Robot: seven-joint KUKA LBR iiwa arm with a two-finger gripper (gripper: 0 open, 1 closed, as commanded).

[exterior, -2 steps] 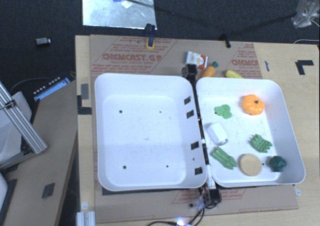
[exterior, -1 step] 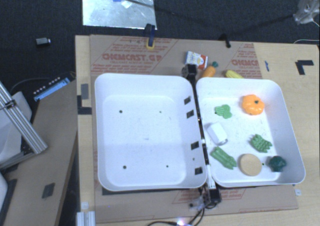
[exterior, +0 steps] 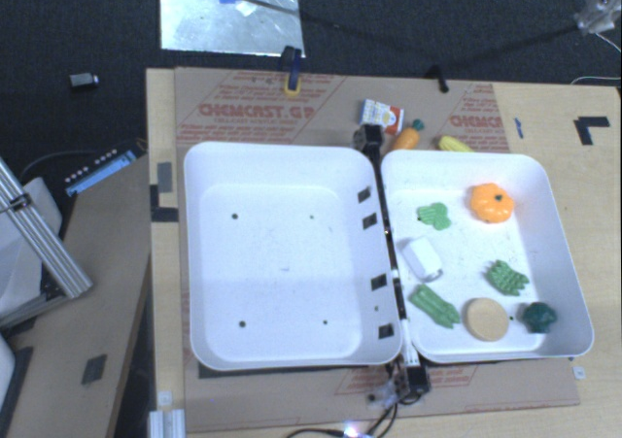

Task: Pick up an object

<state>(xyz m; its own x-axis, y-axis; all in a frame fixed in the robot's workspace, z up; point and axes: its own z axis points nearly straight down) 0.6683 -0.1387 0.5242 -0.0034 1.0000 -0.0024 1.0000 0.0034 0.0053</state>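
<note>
Orange pumpkin toy (exterior: 491, 203) looks the easiest pick in the right bin

Seven small things lie in the right bin (exterior: 559, 232), and any of them would satisfy the task. The pumpkin is my choice. It sits in the far part of the bin, near the back wall but not touching it, and well apart from its neighbours, the closest being a small green piece (exterior: 433, 216).

It is round, bright orange, with a dark stem spot on top, and it probably stands taller than the flat tan disc (exterior: 486, 320) or the ridged green piece (exterior: 506, 278). That gives more to close on.

A good pick would bring the gripper straight down over the stem, low enough to close around the widest part, since a rounded body may squirt out of a shallow pinch.

The dark green lump (exterior: 538, 316) sits tight in the near corner, and the white block (exterior: 423, 257) lies beside the wall by the left bin (exterior: 209, 232). I judge both harder.
</note>
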